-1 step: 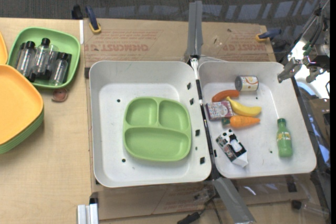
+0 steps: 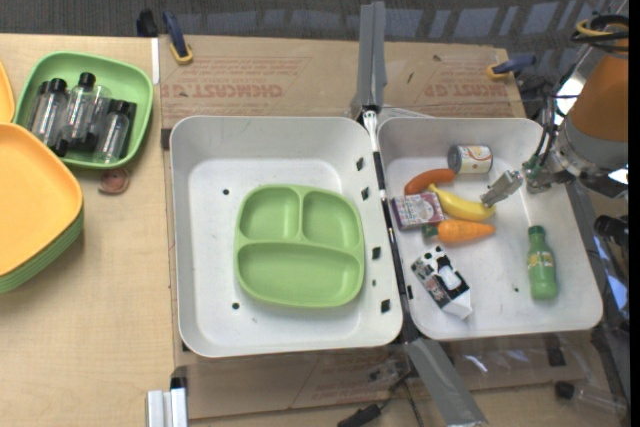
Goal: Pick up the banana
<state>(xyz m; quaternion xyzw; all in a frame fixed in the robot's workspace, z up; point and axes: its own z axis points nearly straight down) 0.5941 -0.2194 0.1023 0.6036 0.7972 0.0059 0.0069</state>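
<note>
The banana (image 2: 459, 203) lies in the right bin (image 2: 575, 310), in that bin's upper middle part. Its long axis runs at a slant, from upper left to lower right in the camera view: one end points up-left toward the orange-red pepper-like piece (image 2: 429, 181), the other points down-right, toward the pincer (image 2: 503, 188). Its curve bows downward.

Taking the banana as the landmark: a small tin can (image 2: 470, 158) lies on its side just above it; the orange-red piece sits just up-left of it; a small purple packet (image 2: 417, 211) lies just to its left, touching or nearly so; a carrot (image 2: 465, 231) lies just below it, roughly level across the bin. Farther below and a little left is a black-and-white carton (image 2: 441, 282). Well off to its lower right stands out a green bottle (image 2: 542, 263), lying lengthwise near the bin's right wall.

The pincer hangs just beside the banana's right end, its grey tip angled down-left toward the fruit. Nothing can be seen between its fingers, and whether they are spread or pressed together I cannot tell.

Far to the banana's left, the left bin (image 2: 195, 245) holds a green divided plate (image 2: 299, 247). Beyond it, on the counter (image 2: 80, 355), sit a green tray of small bottles (image 2: 85, 107) and a stack of orange plates (image 2: 30, 205).
</note>
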